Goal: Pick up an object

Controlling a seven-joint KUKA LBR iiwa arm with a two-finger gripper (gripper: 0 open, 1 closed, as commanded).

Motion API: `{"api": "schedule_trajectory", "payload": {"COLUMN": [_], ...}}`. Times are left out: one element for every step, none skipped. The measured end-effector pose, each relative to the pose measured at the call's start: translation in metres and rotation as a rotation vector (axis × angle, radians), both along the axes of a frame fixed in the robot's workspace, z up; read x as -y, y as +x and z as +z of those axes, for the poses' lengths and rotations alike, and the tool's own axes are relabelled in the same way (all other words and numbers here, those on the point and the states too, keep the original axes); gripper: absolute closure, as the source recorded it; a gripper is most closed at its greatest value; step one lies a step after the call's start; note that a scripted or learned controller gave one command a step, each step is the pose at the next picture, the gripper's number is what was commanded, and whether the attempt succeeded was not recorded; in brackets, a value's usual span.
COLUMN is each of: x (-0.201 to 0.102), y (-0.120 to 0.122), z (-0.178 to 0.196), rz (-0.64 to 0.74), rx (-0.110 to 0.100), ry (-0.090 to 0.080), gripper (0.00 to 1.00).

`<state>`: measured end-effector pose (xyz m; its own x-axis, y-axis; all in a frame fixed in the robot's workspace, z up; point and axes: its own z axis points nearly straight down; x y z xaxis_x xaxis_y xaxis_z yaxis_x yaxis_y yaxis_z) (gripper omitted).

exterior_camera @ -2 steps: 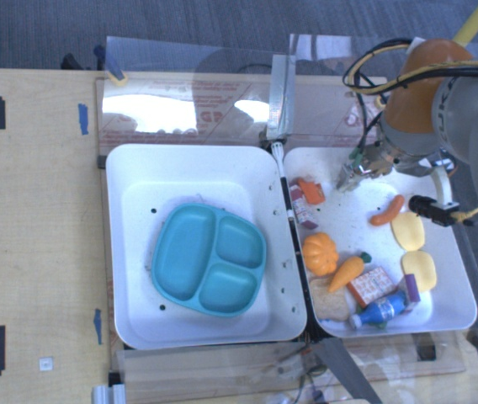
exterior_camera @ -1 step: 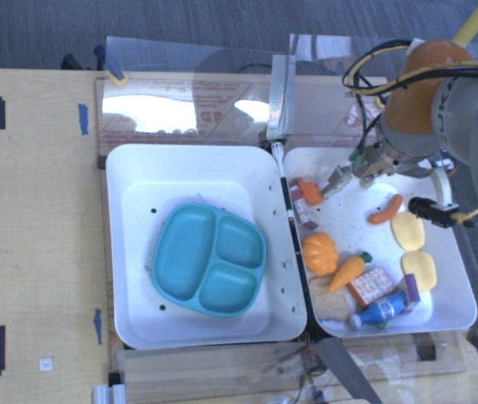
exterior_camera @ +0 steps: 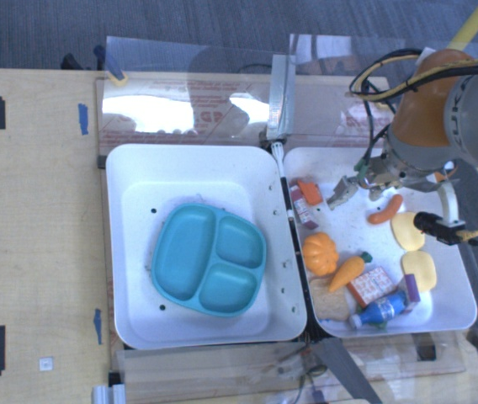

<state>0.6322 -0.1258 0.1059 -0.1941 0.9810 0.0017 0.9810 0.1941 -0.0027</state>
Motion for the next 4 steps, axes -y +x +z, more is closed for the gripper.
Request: {"api": "schedule_trajectory", "payload": {"x": [0.001,0.001,0.057,0.059], "y": [0.000,0.000,-0.021,0.036], "z": [0.007,0.007,-0.019,0.014], "rz": [-0.002,-0.002,0.040,-0.116], "rx": [-0.001,-0.002,0.007,0.006], "ry": [0.000,0.000,0.001,-0.002], "gripper": [1.00,0.00,0.00,0.00]}}
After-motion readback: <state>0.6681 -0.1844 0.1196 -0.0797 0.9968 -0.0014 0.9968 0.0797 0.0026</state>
